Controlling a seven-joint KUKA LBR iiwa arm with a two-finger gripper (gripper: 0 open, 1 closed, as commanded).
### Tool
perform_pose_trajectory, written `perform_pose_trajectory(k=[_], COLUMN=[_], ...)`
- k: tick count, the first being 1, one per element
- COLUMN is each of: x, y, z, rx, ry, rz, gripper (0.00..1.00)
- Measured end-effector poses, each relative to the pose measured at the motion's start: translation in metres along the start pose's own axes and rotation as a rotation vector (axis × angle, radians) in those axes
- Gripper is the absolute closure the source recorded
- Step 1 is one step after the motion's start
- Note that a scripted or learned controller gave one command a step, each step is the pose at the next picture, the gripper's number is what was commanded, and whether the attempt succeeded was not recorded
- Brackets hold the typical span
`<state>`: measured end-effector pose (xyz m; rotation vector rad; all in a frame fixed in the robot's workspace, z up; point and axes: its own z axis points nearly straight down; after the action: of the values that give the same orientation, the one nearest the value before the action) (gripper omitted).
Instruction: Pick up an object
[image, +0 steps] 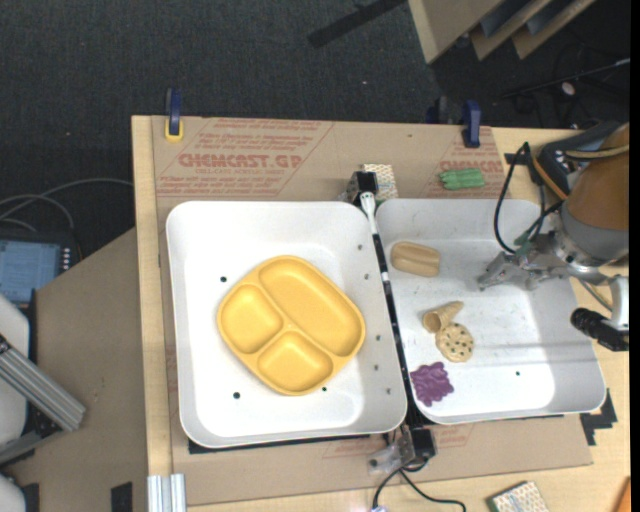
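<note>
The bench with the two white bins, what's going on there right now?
A grey robot arm reaches in from the right, its pincer low over the right bin, near the back. Nothing is visibly held. That bin holds a bread roll, a croissant-like piece, a chocolate chip cookie and purple grapes. The left bin holds a yellow divided plate. A green item lies on the board behind the bins.

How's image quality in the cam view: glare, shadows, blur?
Camera view: even, soft lighting; the right bin shows a bright band across its floor, mild glare; faint shadows under the yellow tray; the tool looks slightly soft, the cookie and purple piece are sharp enough.
</note>
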<state>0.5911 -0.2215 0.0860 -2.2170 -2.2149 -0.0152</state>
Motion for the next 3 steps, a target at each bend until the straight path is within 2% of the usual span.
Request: perform_pose_trajectory(k=[1, 2, 3], x=[0.005, 0.001, 0.096], y=[0.063, -0.067, -0.095], z=[0.002, 0.001, 0.003], rx=[0.008, 0.008, 0.006], ry=[0.001, -0.003, -0.006], rz=[-0.006, 0.001, -0.008], gripper=[0.0, 0.0, 0.0])
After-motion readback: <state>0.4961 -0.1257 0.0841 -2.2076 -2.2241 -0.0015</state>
